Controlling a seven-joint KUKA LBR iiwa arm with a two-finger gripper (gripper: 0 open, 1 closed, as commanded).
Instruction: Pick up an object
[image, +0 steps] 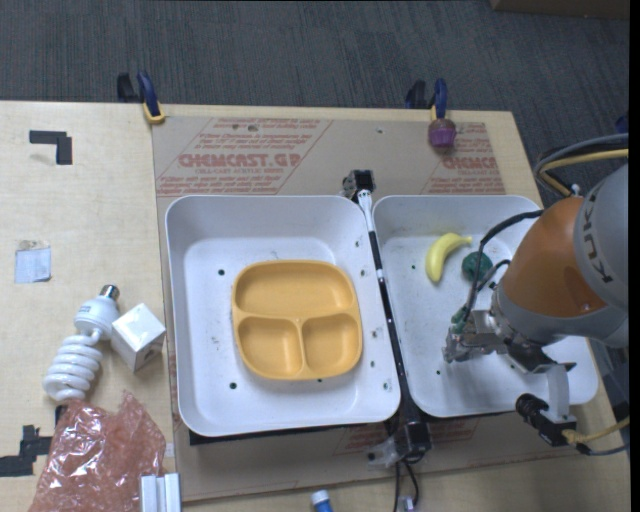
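Two white bins (200, 400), one yellow tray (297, 320), one banana (444, 254), one bulb (82, 345).

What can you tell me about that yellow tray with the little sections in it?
The yellow tray is a rounded-square plate that looks like smooth plastic. Raised ridges split it into three compartments: one wide one across the far side and two smaller ones nearer the camera. It lies flat, right way up, about in the middle of the left white bin, resting on the bin's floor. Nothing sits in it, and the gripper is away over the other bin.
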